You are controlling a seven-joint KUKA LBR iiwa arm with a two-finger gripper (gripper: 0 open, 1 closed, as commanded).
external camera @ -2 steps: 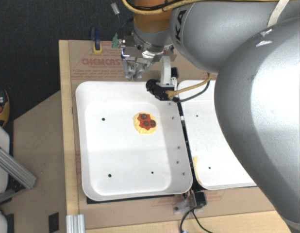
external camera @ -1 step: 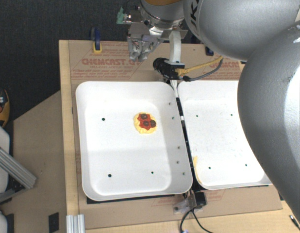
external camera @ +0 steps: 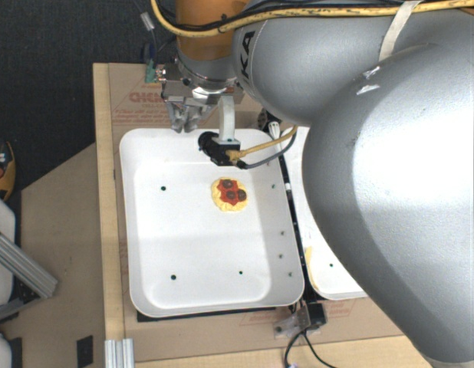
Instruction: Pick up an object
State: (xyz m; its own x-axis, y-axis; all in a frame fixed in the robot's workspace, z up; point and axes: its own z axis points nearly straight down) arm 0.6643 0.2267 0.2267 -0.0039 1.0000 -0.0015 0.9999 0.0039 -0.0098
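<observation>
So the only thing worth grabbing here is the little round toy [external camera: 230, 194], yellow with red and dark blobs on top, kinda like a mini pizza or a cookie. It's lying flat on the floor of the left bin [external camera: 145, 228], in the far half and a bit toward the side next to the right bin [external camera: 329, 280], not touching any wall. The gripper [external camera: 183, 123] sits over the far rim of that same bin, off to the left of the toy and clearly apart from it, so nothing is being held as far as I can see. Honestly I can't tell whether the gripper is open or closed from this angle, since the wrist and the big grey arm [external camera: 360, 129] crowd that corner. On handling, my guess is the toy is really light, probably foam or soft plastic, so weight is a non-issue, but it looks low and flat, which is the annoying part. There's not much height to pinch, and the bin floor looks smooth, so I'd expect it to skate away or flip if it gets nudged from one side first. I doubt it's fragile, and a squeeze probably just dents it a little. If it were me, I'd come straight down centred on it and pinch across the middle at the outer yellow edge, going as low as possible to the bin floor. Being round, the approach direction shouldn't matter much, and there's plenty of open floor around it.
</observation>
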